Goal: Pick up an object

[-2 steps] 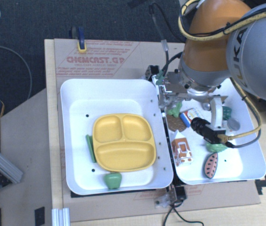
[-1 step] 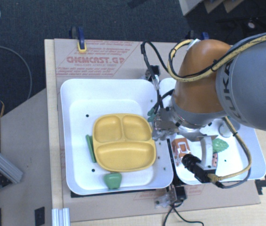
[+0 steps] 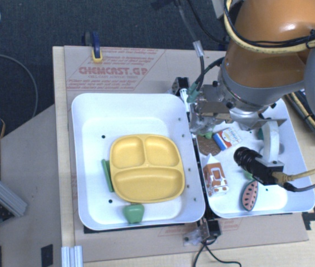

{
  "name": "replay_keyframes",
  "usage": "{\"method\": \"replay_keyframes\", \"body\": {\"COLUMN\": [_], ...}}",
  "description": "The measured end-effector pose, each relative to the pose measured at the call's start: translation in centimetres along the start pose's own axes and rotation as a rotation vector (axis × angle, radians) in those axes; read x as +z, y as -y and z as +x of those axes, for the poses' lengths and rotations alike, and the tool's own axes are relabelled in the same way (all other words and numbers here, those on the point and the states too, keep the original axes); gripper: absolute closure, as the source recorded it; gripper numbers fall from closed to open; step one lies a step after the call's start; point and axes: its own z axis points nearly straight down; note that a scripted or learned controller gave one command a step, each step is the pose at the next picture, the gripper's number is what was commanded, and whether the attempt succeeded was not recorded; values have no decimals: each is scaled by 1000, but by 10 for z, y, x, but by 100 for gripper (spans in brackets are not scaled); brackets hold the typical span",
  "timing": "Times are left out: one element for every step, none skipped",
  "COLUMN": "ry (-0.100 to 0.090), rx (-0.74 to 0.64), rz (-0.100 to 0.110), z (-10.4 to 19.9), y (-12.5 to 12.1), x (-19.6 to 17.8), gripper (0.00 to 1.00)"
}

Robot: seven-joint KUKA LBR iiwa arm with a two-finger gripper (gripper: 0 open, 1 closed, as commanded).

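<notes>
Okay, so biggest first. The bench (image 3: pixel 113 65) carries two white bins side by side, and the arm (image 3: pixel 274 32) comes in from the right and hangs over the far part of the right bin (image 3: pixel 298 174).

The left bin (image 3: pixel 85 149) has a yellow divided plate (image 3: pixel 146 166) sitting flat in the middle. A green stick (image 3: pixel 107 175) lies just off the plate's left edge, with its long axis running near to far. A green lump (image 3: pixel 134 212) sits just past the plate's near edge.

In the right bin, a white plastic piece (image 3: pixel 270 141) lies lengthwise near to far. An orange-and-white box (image 3: pixel 215 178) sits close to the left wall, with its long side also near to far. Right of it is a speckled oval slice (image 3: pixel 250 195), with its far end tipped a bit rightward.

The end effector (image 3: pixel 206 125) is down at the far left corner of the right bin. Honestly can't tell if it's released or clenched, since the wrist blocks it. A snack packet (image 3: pixel 227 138) is just right of it, lying on a slant from far left to near right. A brown disc (image 3: pixel 205 145) lies flat on the bin floor just on its near side. Being round, it has no real long axis.
</notes>
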Motion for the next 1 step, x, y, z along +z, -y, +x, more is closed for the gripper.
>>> {"method": "replay_keyframes", "body": {"ry": [5], "rx": [2], "rz": [14], "z": [-1], "y": [1], "x": [-2], "gripper": [100]}}
